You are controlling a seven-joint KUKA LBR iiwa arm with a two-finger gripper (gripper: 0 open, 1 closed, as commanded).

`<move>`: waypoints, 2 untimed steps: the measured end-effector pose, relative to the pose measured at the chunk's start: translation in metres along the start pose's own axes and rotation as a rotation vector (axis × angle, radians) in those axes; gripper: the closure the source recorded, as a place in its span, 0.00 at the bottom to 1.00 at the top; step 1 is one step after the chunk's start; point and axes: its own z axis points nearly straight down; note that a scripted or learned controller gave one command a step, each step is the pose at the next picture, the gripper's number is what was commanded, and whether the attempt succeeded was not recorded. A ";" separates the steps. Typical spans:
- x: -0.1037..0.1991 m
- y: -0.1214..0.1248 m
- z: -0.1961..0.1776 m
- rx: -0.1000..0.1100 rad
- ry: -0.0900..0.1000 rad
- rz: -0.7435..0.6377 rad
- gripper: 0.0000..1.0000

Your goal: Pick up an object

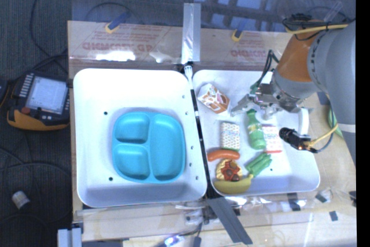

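My gripper (263, 104) hangs over the back of the right bin (300, 179), open, with its grey fingers (238, 106) splayed to either side. Just in front of it lies a green bottle (255, 131), its cap end close under the gripper; nothing sits between the fingers. An orange and white snack bag (213, 98) lies to the gripper's left. Nearer the front are a white patterned packet (229, 135), a red sausage (223, 154), a green vegetable (258, 163) and a yellow and red piece of toy food (231, 175).
The left bin (92, 95) holds a blue divided tray (149, 146). A ridge (195, 124) separates the two bins. A black and orange fitting with a cable (298, 139) juts from the arm over the right bin's right side.
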 end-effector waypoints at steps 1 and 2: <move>0.002 0.000 -0.008 0.002 0.004 -0.001 1.00; 0.000 0.021 -0.118 0.000 0.000 -0.108 1.00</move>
